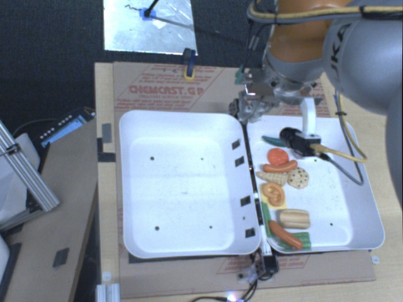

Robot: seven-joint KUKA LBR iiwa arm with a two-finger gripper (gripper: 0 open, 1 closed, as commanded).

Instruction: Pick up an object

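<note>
white plastic walls are the first hazard: the hand (252, 110) hangs over the far end of the ridge where the left bin (182, 181) and the right bin (365, 222) meet, close above their rims, and from this angle i cannot tell whether it is wide or narrow. i see nothing gripped in it

the things to pick all lie in the right bin, crowded along its left wall: a teal piece (272, 140), a red tomato (279, 155) touching a sausage (279, 167), a speckled cookie (298, 178), an orange pretzel (274, 194), a bread roll (294, 218) and a hot dog (284, 235) on a green strip in the near corner

a straight drop from here would likely meet the rim or the black clips (240, 162) along the divider, not a toy, and could jolt both bins. further in, the row is so tight that a closing grasp may catch two pieces at once, or pinch one against the wall and squirt it aside. the toys look smooth and rounded, so a shallow hold could slip off

the bins sit on a cardboard sheet (164, 87) with red print, held by a yellow and blue clamp (188, 65) at its far edge, on a pale wooden worktop (69, 231). beyond lies dark carpet (50, 43) with a shiny silver sheet (148, 17) on it. at the left stand an aluminium rail (25, 175) and a small dark device (63, 126) with a blue strip
</note>
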